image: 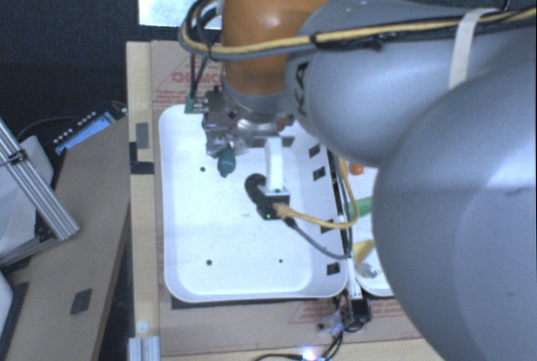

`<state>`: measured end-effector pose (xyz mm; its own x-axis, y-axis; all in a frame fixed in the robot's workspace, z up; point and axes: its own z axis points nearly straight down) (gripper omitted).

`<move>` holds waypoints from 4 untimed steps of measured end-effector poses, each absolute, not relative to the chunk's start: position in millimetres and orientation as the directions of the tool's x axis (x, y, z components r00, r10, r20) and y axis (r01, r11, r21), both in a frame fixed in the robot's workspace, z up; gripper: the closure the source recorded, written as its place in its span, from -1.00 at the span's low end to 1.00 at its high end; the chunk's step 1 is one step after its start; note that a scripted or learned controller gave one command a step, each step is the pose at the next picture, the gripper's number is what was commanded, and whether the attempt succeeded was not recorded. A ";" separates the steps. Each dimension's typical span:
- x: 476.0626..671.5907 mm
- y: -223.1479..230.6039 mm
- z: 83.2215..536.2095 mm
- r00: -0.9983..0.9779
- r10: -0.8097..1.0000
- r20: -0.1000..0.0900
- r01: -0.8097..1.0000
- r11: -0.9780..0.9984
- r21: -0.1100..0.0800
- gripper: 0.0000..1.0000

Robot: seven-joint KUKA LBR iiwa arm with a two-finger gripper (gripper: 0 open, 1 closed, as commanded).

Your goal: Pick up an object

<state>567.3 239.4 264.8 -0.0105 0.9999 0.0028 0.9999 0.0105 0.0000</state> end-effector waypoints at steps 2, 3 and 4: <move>669.9 217.3 499.4 -0.003 1.000 0.003 1.000 0.003 0.015 1.00; 668.8 150.2 501.3 0.004 1.000 -0.002 1.000 -0.004 0.002 1.00; 668.7 77.7 517.9 0.005 1.000 -0.002 1.000 -0.005 0.004 1.00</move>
<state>668.7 77.7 517.9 0.0054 1.0000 -0.0023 1.0000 -0.0054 0.0044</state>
